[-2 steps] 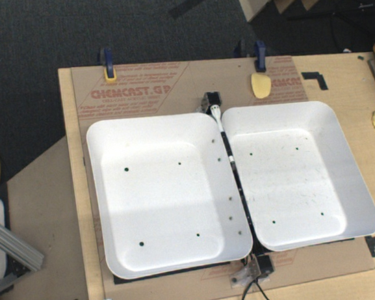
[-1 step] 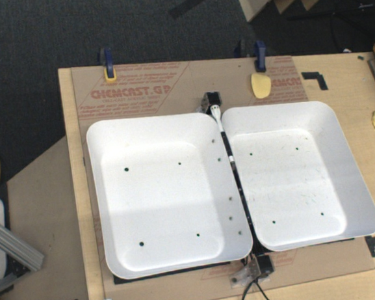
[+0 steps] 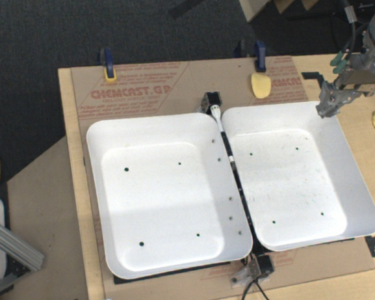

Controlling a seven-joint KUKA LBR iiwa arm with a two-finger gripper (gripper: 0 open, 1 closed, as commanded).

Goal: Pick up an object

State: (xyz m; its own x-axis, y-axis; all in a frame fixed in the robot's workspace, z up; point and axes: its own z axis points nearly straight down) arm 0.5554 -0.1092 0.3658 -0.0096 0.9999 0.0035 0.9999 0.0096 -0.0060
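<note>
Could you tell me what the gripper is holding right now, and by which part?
Nothing: the gripper hangs over the right bin's far corner, with no object between its fingers.

1 fixed camera above the bench [image 3: 168,82] looks down (slanted) on 2 bins [image 3: 159,194].

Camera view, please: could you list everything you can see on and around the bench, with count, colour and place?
bins: two, white, shallow, side by side mid-bench; left bin, right bin.
board: one, brown with red print, under both bins.
clamps: two, blue and yellow, on the board's far edge; one far left, one far right.
yellow object: one, pale yellow, on the board just beyond the right bin.
black strip: one, running between the bins.
cable: one, black, at the near edge below the bins.
floor: dark carpet around the bench.
tool: one, grey, over the right bin's far right corner; finger state unclear.
</note>
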